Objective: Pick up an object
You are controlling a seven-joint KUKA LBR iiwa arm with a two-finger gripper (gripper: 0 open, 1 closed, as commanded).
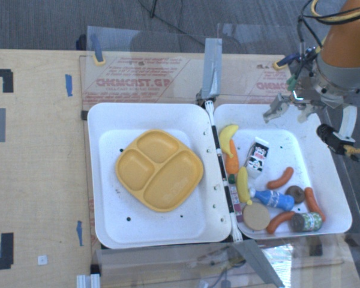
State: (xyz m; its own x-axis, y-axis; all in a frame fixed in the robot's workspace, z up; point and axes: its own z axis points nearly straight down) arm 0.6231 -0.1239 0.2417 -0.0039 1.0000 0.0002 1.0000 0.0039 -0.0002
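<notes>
Sausage [280, 177] lies diagonal — upper end right; pincer [292, 108] above bin's far edge.

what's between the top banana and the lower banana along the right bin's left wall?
In the camera view, an orange carrot lies between the top banana and the lower banana, beside the right bin's left wall. It touches or overlaps both.

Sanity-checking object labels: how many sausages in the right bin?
3. One sausage lies mid-bin, right of the milk carton; one by the right wall; one at the front edge beside the can. Clutter may hide more.
</notes>
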